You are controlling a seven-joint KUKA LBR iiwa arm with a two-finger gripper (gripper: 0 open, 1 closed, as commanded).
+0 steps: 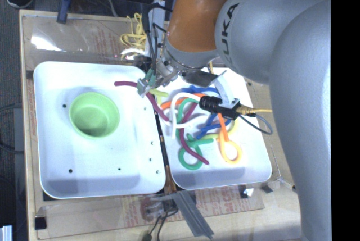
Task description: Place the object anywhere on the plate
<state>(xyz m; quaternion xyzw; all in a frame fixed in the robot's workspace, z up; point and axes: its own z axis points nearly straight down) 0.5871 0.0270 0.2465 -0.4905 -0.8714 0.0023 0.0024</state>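
The grey arm's two-finger gripper [147,85] hangs over the seam between the two shallow white bins, at the upper right corner of the left white bin [50,122]. A thin maroon flexible strand [126,84] runs through its tip, one end reaching left over the left bin's floor, the other trailing down along the inner edge of the right white bin [256,164]. The fingers look pinched on this strand, though the tip is small and partly hidden by cabling.

The round light-green plastic plate [94,114] sits left of centre in the left bin, with nothing on it. The tangle of coloured flexible loops [197,127] lies in the right bin.

As I judge it, the pick is made and the carry is partway; moving over the plate and releasing remain.
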